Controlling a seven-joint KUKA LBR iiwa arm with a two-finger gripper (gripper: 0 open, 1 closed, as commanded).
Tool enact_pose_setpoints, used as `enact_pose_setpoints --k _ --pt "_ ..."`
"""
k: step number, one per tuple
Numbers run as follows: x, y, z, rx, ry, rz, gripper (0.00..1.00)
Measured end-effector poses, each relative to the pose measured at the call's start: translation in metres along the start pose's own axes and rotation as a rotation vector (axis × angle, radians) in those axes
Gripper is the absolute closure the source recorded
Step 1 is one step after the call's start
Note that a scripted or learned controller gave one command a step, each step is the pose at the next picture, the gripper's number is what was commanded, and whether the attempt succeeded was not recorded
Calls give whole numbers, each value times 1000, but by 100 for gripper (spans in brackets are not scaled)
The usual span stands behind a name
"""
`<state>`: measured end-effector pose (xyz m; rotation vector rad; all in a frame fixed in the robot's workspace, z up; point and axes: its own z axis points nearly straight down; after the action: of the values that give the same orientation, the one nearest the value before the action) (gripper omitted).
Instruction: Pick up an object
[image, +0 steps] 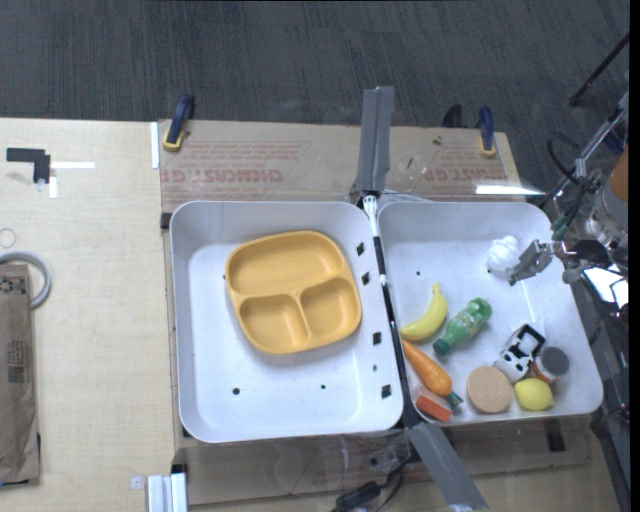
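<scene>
So far nothing is lifted: our jaws (528, 262) hang beside the white crumpled object (502, 254) in the right bin (590, 350); we cannot tell if they grip it.

Your arm (600, 215) shows grey metal with an orange patch, thin dark cables, and a pale grey gripper (528, 262).

Divided plate (293, 291): matt yellow plastic. Bins (200, 400): smooth white plastic, slight sheen. Bottle (462, 325): glossy green plastic. Bench (80, 300): pale, matt wood.
</scene>
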<state>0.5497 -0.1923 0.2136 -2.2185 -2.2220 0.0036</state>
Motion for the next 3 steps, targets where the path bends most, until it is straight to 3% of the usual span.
enact_pose_setpoints --k 1,2,3 --pt "80 -1 63 0 0 -169 0" --pt "5 -16 89 0 1 -7 0" --pt "61 -9 4 -4 -2 -406 0"
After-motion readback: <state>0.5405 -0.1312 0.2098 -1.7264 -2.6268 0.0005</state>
